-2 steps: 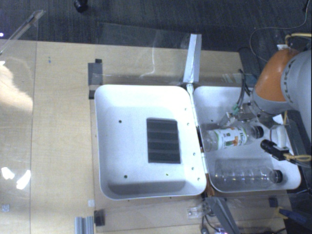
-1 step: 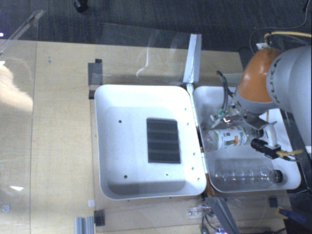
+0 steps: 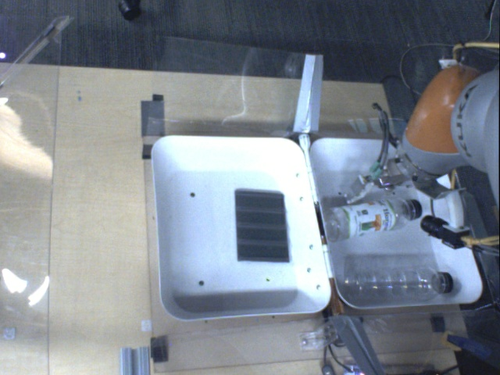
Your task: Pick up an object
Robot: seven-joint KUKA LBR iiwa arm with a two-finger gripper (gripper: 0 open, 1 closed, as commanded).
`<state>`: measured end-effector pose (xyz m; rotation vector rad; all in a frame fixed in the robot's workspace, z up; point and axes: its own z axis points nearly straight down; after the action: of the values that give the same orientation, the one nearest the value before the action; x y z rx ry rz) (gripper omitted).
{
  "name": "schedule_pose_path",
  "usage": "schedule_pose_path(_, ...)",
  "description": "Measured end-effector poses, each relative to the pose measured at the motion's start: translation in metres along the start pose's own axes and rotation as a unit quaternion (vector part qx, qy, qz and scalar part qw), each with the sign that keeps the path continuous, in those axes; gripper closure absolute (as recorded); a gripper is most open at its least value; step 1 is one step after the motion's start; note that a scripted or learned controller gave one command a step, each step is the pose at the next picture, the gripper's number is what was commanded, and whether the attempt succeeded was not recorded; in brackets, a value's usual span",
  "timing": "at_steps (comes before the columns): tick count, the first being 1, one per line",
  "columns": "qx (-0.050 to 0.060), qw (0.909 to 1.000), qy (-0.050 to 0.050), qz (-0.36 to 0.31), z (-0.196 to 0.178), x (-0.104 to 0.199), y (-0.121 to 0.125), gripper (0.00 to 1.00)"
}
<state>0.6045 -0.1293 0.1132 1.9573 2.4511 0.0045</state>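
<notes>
Two bottles lie on their sides in the right bin (image 3: 344, 151). The upper one is a clear bottle with a green and white label (image 3: 369, 219) and a black cap pointing right. Along the bin's front wall rests a plain clear bottle (image 3: 391, 281), its black cap also at the right end. My gripper (image 3: 377, 180) hangs over the right bin, just above the far side of the labelled bottle, with the grey arm and its orange band behind it at the right. Nothing shows between the gripper and the bottle that tells of a hold.
The left bin (image 3: 180, 209) holds a dark ribbed rectangular pad (image 3: 262, 225) near its middle. A clear plastic divider (image 3: 306, 92) stands at the far end between the bins. Wooden bench surface stretches to the left.
</notes>
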Motion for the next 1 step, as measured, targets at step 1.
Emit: schedule_pose_path(1, -0.004, 0.9972, -0.001, -0.075, 0.0232, 0.008, -0.0522, 0.0)
